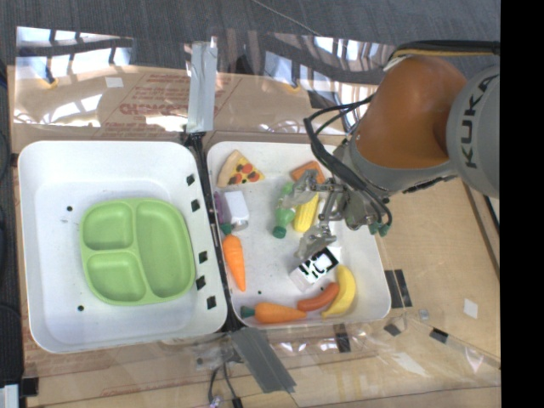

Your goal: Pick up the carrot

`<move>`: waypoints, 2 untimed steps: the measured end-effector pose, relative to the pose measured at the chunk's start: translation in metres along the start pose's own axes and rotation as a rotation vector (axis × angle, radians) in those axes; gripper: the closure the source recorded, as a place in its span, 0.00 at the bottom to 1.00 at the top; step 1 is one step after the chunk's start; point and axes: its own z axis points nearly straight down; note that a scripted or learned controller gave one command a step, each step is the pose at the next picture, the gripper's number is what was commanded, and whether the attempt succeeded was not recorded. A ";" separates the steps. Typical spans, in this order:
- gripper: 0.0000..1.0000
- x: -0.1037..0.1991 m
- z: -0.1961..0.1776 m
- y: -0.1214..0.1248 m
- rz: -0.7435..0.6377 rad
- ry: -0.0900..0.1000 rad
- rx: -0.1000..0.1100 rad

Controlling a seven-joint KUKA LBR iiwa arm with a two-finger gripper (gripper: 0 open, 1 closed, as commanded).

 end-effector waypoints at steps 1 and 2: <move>0.00 0.038 0.054 0.085 0.215 0.003 -0.002; 0.00 0.018 0.052 0.072 0.158 -0.004 -0.001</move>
